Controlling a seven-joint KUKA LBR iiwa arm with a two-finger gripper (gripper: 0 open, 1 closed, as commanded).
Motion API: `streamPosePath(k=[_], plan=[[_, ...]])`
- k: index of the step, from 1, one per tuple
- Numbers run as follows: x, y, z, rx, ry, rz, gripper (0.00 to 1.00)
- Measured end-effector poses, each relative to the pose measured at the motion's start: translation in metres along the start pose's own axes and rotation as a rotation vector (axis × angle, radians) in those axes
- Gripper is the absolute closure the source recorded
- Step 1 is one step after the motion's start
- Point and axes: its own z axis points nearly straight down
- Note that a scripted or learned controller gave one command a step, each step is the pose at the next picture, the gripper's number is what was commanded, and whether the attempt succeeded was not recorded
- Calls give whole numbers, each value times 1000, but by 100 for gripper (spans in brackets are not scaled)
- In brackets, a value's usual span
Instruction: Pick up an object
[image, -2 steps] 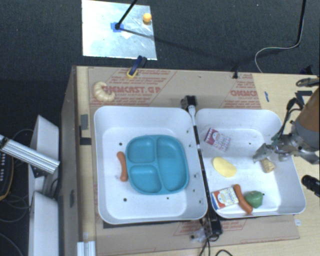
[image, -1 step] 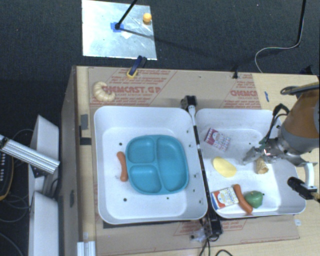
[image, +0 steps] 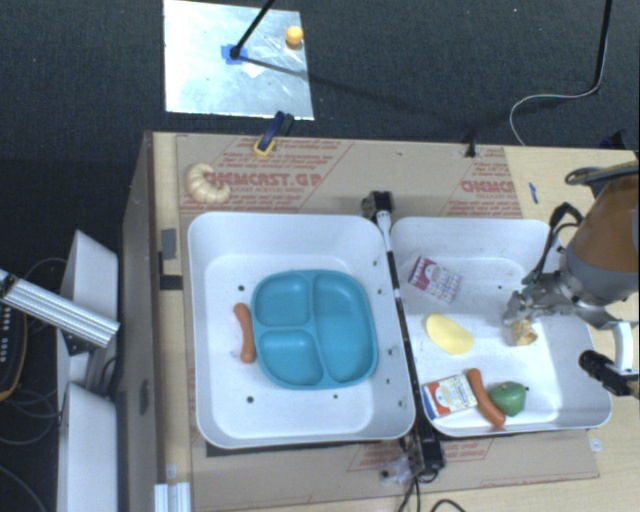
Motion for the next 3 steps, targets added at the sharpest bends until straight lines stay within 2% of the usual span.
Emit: streamPosePath(k=[1,2,3], plan=[[21,14,-32,0,1,1,100],[77,61,-91,-1,2,0,100],[147,48,-103,2,2,0,100]])
